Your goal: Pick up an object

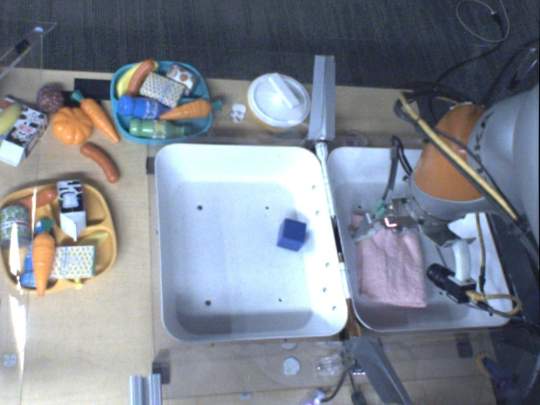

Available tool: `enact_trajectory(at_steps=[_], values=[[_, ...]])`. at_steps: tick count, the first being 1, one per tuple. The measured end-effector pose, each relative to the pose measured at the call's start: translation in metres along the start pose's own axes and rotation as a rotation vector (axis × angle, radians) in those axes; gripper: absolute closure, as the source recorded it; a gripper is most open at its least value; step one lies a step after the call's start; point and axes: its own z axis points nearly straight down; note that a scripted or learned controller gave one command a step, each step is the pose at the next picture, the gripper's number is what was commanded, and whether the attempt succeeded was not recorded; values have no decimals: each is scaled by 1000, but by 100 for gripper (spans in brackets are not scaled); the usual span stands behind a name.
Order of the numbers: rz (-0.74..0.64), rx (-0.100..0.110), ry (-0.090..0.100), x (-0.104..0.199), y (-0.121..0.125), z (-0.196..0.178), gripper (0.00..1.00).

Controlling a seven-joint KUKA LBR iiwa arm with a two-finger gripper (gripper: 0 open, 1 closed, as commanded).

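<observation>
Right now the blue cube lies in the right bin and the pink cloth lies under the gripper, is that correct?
Not quite. The camera view shows the blue cube in the left bin, not the right one. The pink cloth does lie in the right bin, below the gripper.

Even overhead light, soft shadows, slight blur

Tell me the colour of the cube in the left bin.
Blue. The cube shows clearly in the camera view, on the left bin floor.

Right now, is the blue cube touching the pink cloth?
Apart. The camera view shows the blue cube alone in the left bin, while the pink cloth lies in the right bin across the divide.
</observation>
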Motion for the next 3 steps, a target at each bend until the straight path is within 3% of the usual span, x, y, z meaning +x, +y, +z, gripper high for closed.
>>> enact_trajectory(at_steps=[1,2,3], values=[[-34,1,2,-18,21,1,0],[-294,-4,-2,-22,-25,0,0],[-293,-11,-9,-23,-22,-11,100]])
